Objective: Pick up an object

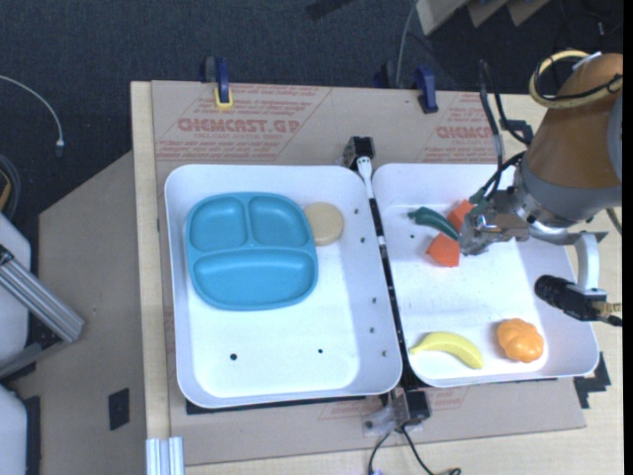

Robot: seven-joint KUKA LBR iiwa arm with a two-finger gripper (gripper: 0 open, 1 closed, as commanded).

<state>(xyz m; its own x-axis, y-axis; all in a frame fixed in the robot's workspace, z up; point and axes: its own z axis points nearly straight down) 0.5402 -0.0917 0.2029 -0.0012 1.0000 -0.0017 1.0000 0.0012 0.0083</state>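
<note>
In the right bin [554,295] an orange carrot with a green top [444,250] lies near the bin's upper middle, its green leaves pointing left. My gripper [475,234] hangs over the carrot's right end, low in the bin. A yellow banana [447,348] lies at the bin's front edge. To its right sits an orange pepper-like fruit [520,339]. The arm's grey wrist covers the bin's upper right part.
The left bin [277,344] holds a blue sectioned plate [252,249] at its upper left and a pale round cookie [323,223] beside the plate's right edge. A black divider strip [376,236] runs between the two bins.
</note>
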